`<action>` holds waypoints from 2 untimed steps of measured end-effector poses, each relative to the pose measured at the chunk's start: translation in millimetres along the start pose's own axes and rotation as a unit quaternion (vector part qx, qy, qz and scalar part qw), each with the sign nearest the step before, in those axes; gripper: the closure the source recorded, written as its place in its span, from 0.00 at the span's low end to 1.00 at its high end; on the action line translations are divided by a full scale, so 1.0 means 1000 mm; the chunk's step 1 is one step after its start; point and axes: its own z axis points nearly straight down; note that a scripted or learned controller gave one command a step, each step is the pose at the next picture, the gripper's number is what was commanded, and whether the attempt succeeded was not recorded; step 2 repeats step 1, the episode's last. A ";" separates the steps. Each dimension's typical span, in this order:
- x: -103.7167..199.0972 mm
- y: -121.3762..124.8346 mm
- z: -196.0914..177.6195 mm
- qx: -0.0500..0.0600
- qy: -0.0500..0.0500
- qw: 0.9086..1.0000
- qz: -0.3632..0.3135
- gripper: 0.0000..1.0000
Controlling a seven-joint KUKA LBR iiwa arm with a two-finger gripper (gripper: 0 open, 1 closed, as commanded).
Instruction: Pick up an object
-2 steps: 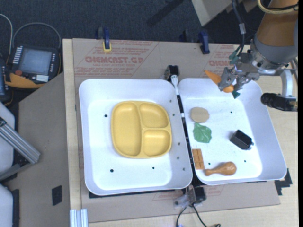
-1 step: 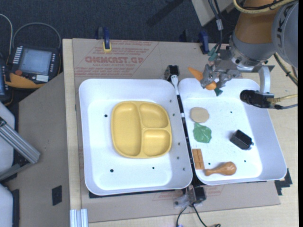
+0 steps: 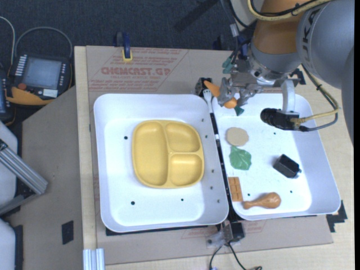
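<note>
While hovering at the right bin's rim | tool perhaps clamps small orange piece | grip unclear

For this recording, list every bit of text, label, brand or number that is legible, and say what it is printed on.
"CHEMCAST GP" in large red letters, on the brown board under the bins; the last letters are unclear.
Smaller red lines above and below it on the same board: too blurred to read.
Dark letters on the grey arm at the top right: cut off, not readable.
Handheld screen unit at the left: nothing legible.
</note>
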 end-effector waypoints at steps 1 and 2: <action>0.057 -0.009 0.016 0.000 0.000 1.000 0.000 1.00; 0.057 -0.009 0.016 0.000 0.000 1.000 0.000 1.00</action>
